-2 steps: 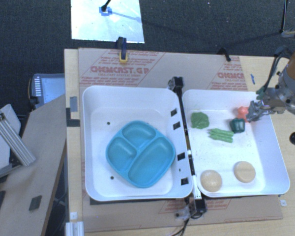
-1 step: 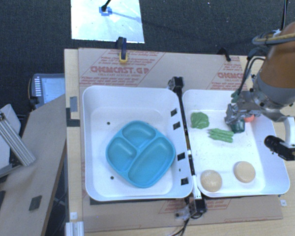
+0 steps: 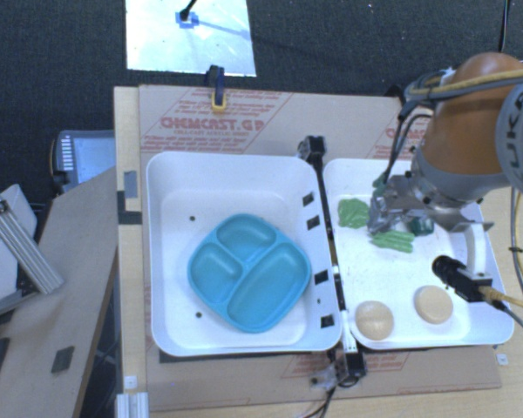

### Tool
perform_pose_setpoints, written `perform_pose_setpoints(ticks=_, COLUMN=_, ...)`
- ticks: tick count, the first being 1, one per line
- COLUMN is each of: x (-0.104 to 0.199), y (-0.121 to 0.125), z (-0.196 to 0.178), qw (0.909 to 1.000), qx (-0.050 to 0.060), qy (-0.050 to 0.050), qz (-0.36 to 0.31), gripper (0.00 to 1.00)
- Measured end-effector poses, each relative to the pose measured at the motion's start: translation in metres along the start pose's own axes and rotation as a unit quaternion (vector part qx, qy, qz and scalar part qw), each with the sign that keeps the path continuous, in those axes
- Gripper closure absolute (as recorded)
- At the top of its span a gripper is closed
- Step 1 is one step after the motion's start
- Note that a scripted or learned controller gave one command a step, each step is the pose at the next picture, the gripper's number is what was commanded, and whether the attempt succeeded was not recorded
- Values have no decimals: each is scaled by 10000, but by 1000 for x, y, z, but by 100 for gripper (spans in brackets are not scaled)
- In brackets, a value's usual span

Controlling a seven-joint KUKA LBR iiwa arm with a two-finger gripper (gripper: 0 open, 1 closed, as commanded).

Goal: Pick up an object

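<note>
My gripper (image 3: 385, 219) is low in the right bin (image 3: 357, 273), its metal fingers down among green pieces. A flat green leaf-like piece (image 3: 354, 212) lies just left of the fingers, and a green pod-shaped piece (image 3: 392, 241) lies right below them. A dark green bit (image 3: 421, 225) shows beside the wrist. Two round beige pieces sit at the bin's front: one (image 3: 374, 319) near the left corner and one (image 3: 433, 304) to its right. The wrist hides the fingertips.
The left bin (image 3: 170, 190) holds a blue divided plate (image 3: 248, 272). A black divider with clips (image 3: 322, 233) runs between the bins. A black cable connector (image 3: 458, 277) hangs over the right bin's front right part. The orange-banded arm (image 3: 475, 116) covers the right bin's far side.
</note>
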State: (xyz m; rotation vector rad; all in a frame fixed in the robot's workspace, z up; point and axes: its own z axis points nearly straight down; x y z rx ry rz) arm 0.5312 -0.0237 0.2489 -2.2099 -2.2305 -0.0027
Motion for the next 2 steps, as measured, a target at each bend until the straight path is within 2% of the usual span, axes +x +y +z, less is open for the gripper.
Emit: perform_pose_setpoints(ticks=2, x=104, y=-19, z=6, qw=10000, qx=0, qy=0, qz=-1, gripper=100)
